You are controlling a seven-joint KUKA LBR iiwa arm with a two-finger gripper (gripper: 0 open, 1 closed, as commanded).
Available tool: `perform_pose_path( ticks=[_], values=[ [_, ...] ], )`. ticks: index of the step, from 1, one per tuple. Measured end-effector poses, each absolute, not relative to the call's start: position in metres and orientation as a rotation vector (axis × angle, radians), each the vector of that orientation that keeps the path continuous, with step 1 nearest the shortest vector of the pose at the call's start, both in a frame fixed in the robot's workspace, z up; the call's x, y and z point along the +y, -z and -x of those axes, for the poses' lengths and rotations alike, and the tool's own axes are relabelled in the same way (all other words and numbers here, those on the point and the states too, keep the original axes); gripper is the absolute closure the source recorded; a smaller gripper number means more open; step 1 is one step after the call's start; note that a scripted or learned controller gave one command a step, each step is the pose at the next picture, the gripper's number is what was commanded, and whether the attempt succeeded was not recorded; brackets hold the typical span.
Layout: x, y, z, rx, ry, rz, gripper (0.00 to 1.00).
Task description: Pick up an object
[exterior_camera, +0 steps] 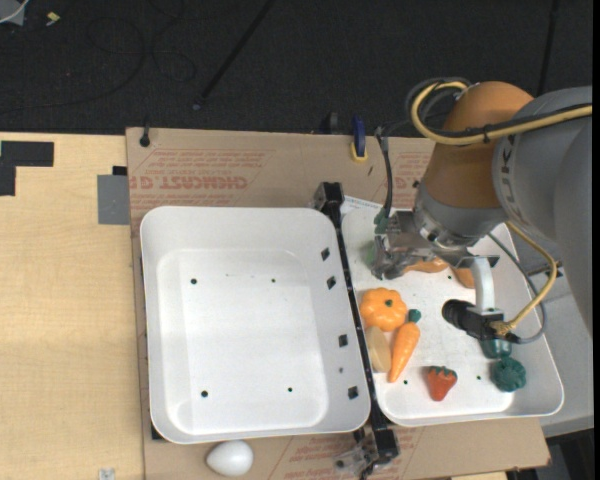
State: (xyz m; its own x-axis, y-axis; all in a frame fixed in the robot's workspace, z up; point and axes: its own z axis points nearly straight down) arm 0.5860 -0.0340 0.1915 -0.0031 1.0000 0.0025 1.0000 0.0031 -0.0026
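- Pincer [388, 258] is down in the back-left corner of the right bin [460, 417], close to the black divider strip [345, 298] between the bins.
- I can't tell whether the pincer is open or closed: the wrist and arm [480, 158] cover it from above, and what shows is a dark grey blur.
- I see nothing clearly gripped.
- Pickable items are all in the right bin.
- Orange pumpkin [384, 309] sits just in front of the pincer, near the divider. From this angle I can't say if they touch.
- Carrot [404, 350] lies slanted, top end touching or just beside the pumpkin, tip pointing to the front rim.
- Beige piece [379, 351] is wedged between the carrot and the bin's left wall and partly hidden by the carrot. I can't identify it.
- Red strawberry-like item [440, 382] is near the front rim, apart from the carrot.
- Teal lump [509, 374] is at front right. Shape is unclear.
- Pale orange patch [432, 265] pokes out from under the wrist, mostly hidden, and a second bit [464, 276] shows to its right. I can't tell if they are one thing or two.
- White egg [229, 458] lies outside the bins on the cardboard sheet [230, 173], just past the left bin [240, 308] front rim.
- Cardboard lies on the wooden bench [50, 318], and the arm's far side is cut off at the right.
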Motion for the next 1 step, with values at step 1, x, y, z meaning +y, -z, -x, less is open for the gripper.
perform_pose_path(
  ticks=[1],
  values=[
    [0.0243, -0.1873, -0.6460, -2.228, 0.002, 2.216, 1.00]
  ],
)
